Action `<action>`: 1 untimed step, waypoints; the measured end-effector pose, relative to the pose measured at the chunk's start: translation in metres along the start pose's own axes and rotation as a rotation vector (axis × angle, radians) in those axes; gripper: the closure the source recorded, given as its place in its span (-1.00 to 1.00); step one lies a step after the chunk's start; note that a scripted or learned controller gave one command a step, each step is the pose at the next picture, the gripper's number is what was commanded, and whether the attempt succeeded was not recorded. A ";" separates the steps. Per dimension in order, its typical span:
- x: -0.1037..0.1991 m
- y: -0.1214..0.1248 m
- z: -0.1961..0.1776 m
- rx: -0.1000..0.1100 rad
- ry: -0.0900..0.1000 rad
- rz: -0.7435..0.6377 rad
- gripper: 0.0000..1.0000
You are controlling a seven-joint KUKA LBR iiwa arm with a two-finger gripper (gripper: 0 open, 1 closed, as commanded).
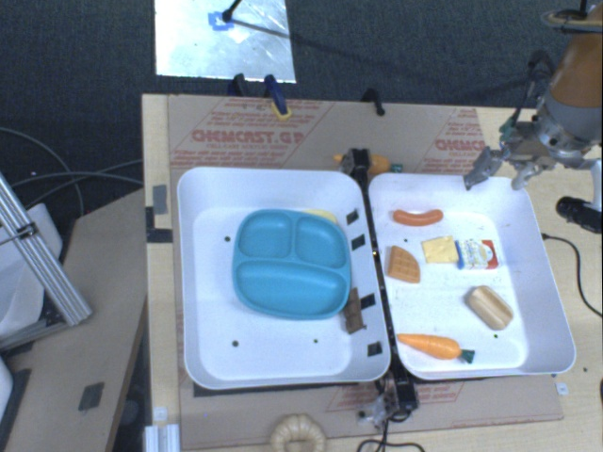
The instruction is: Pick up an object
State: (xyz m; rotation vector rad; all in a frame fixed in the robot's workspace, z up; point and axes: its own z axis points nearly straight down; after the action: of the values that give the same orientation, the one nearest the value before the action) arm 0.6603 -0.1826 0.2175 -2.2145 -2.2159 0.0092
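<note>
The right bin [542, 252] holds several toy foods: a sausage [417, 217], a brown wedge [403, 265], a yellow cheese square [438, 250], a small red and white packet [478, 253], a tan bread roll [490, 307] and a carrot [431, 346]. My gripper [497, 171] hangs above the bin's far right corner, apart from all of them. Its two fingers are spread, with nothing between them.
The left bin [203, 252] bears a blue divided plate [290, 263], with a yellow piece [322, 215] at its far edge and a small brown item [353, 314] by the divider. A metal frame [33, 262] stands at the left, and a cable lies by the right bin.
</note>
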 end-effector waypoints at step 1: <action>0.000 0.003 -0.008 -0.013 -0.003 -0.002 -1.00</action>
State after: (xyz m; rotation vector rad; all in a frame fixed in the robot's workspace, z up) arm 0.6630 -0.1822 0.2259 -2.2194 -2.2262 -0.0020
